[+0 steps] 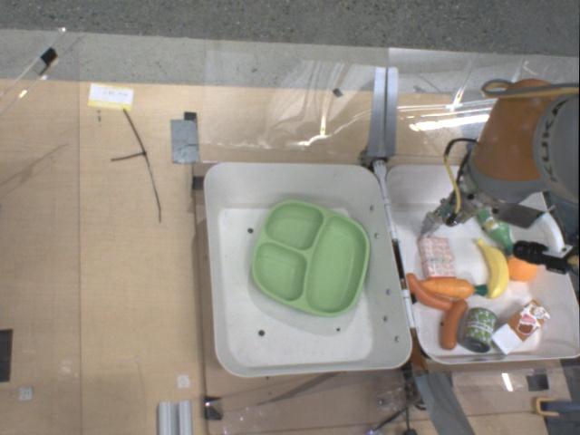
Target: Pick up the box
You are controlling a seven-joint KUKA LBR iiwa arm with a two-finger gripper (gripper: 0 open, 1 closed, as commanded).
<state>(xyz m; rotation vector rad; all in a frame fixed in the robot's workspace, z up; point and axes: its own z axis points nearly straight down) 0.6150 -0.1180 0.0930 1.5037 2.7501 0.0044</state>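
A small pink-and-white patterned box (pixel 437 256) lies flat in the left part of the right bin (pixel 408 198). My gripper (pixel 443 217) hangs just beyond the box's far end, close above the bin floor, with the grey arm and its orange band (pixel 512 148) rising to the right. Nothing shows held in the gripper. A second box-like item, a small white and orange carton (pixel 528 321), stands near the bin's front right corner.
Around the pink box lie a carrot (pixel 449 288), a sausage (pixel 451 324), a can (pixel 478 329), a banana (pixel 494 268), an orange (pixel 523 268) and a green bottle (pixel 497 231). The left bin (pixel 227 243) holds a green divided plate (pixel 311 258).
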